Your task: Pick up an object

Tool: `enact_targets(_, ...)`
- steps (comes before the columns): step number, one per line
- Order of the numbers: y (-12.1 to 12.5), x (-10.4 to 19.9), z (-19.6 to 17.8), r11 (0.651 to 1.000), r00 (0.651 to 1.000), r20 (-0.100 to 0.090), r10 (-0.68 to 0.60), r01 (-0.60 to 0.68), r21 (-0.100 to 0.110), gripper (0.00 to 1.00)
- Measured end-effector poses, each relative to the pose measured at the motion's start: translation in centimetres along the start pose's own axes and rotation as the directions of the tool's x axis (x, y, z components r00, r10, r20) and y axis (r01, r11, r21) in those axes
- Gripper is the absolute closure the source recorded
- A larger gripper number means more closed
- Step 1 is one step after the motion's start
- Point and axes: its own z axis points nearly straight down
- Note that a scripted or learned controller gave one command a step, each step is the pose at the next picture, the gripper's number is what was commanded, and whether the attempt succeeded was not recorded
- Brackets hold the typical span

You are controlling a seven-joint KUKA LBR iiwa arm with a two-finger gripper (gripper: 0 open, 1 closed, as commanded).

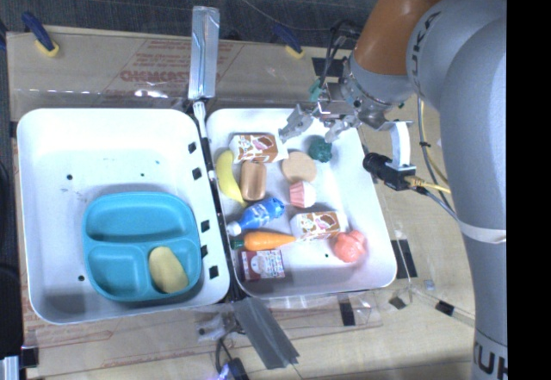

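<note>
My gripper (315, 128) hangs over the back of the right bin (379, 236), its two fingers spread open and nothing between them. Just below its right finger lies a small teal object (320, 148). A printed snack box (255, 146) sits below the left finger. Further forward in the same bin are a tan cookie (299, 166), a pink cupcake (302, 194), a hot dog bun (252, 180), a banana (227, 177), a blue bottle (258, 214), a carrot (269, 240), a second snack box (316, 224), a pink peach (349, 246) and a red packet (263, 265).
The left bin (52, 154) holds a blue divided plate (120, 240) with a yellow potato (169, 270) in its front right compartment. A metal clamp (203, 51) stands at the back between the bins. The arm's body (456, 111) covers the right side.
</note>
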Motion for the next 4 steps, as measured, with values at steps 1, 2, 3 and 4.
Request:
enact_targets(1, -2.6, -3.5, 12.5, 0.999, 0.999, 0.002, -0.051, 0.051, 0.003, 0.0)
enact_targets(2, -2.4, -3.3, 11.3, 0.998, 0.998, 0.001, -0.056, 0.056, 0.0, 1.0)
enact_targets(3, -2.4, -3.3, 11.3, 0.998, 0.998, 0.002, -0.057, 0.057, 0.0, 0.0)
enact_targets(4, -2.4, -3.3, 11.3, 0.998, 0.998, 0.002, -0.057, 0.057, 0.0, 0.0)
